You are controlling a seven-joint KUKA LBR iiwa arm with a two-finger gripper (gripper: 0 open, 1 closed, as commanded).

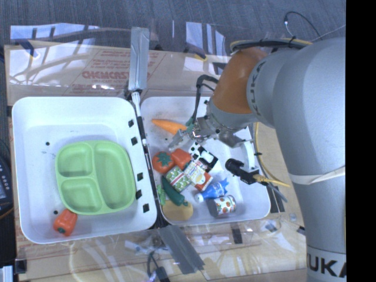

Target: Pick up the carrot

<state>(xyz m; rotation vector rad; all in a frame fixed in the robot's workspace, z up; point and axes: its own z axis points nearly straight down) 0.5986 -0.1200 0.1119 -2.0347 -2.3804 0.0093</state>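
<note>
carrot lies in the upper left part of the right bin, orange, pointing toward the divider between the bins, with its thicker end just beside the fingers. below it sits a heap of toy groceries: a red-orange pepper-like piece, a small printed carton, a red-capped packet, a blue-and-white pouch, a short printed can, a dark green piece and a tan one near the front wall. these crowd the middle and lower part of the bin but leave the carrot's top side open. the left bin holds a green divided plate and a small red-orange piece near its front corner, well apart from the carrot. behind the bins a flattened cardboard sheet shows reddish print, too faint to read with certainty; the letters "kuka" can be read on the arm's base at the lower right. the arm reaches in from the right, its orange band above the wrist, the wrist bent down over the right bin. the fingers hang at the carrot's right end; how far apart they are cannot be told, and no object is seen between them.
</note>
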